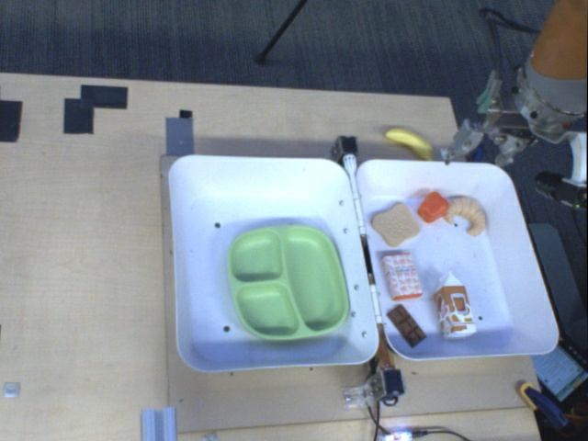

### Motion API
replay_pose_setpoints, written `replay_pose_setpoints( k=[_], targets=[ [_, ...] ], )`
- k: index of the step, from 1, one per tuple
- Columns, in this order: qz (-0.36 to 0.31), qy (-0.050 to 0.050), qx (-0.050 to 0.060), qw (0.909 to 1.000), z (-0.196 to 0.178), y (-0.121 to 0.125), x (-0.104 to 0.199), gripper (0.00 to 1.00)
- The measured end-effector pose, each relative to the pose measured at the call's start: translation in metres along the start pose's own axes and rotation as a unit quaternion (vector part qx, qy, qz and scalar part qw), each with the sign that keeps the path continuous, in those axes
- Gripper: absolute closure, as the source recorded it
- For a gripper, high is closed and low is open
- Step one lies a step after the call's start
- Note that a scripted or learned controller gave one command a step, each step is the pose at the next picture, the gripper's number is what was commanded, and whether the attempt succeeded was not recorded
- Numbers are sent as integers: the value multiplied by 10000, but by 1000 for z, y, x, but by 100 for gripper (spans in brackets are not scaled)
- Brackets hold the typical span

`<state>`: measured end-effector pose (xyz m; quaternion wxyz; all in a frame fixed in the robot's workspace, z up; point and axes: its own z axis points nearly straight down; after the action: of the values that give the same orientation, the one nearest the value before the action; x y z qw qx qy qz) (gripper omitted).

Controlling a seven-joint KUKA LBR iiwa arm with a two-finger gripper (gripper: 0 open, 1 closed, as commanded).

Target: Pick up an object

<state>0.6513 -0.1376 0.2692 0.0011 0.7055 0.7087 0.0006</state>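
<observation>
The right bin (514, 246) holds several small items: a slice of toast (396, 223), an orange-red block (433, 207), a croissant (469, 213), a pink-and-white packet (401, 275), a brown-and-white carton (455, 310) and a dark chocolate bar (405, 324). My gripper (480, 141) hangs above the bin's far right corner, over its rim, with its two fingers spread and nothing between them. A yellow banana (409, 141) lies on the bench just behind the bin, to the gripper's left.
The left bin (197, 246) holds a green divided plate (287, 281). A black clamp (346, 147) sits at the top of the seam between the bins. The arm with its orange band (560, 44) enters at the upper right. Cables lie at the bench's front edge.
</observation>
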Motion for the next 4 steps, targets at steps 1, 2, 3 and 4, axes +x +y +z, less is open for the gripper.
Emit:
replay_pose_setpoints(
  k=[1,2,3,4],
  targets=[
    [8,-2,-8,10000,184,18,-41,0],
    [11,2,-4,10000,183,-71,-30,0],
    [6,-2,-40,10000,171,-68,-29,100],
    [5,-1,-37,10000,171,-68,-29,0]
  ],
)
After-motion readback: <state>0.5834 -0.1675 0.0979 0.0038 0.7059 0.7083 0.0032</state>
